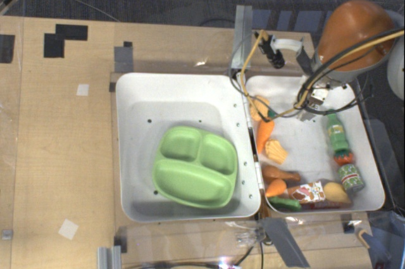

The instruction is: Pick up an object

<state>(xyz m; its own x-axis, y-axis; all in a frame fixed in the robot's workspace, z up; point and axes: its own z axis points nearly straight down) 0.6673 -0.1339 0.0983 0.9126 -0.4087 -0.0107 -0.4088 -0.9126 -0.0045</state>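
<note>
The right bin [373,166] holds several toy foods. An orange carrot [266,130] and a ridged yellow piece [275,150] lie by its left wall. A green bottle [335,135] and a small red-and-green can [350,176] lie along its right side. A brown sausage [280,173], a red-brown packet [312,193] and a tan potato [339,193] crowd the near end. The gripper [311,102] hangs under the orange band [354,33] over the bin's far middle, wrapped in cables, to the left of and behind the bottle. Nothing shows held in it.
The left bin [133,135] carries a green divided plate [195,166]. A yellow cable [253,65] loops across the wall between the bins. A metal frame [243,33] stands behind the right bin. Bare wooden bench [57,154] stretches to the left.
</note>
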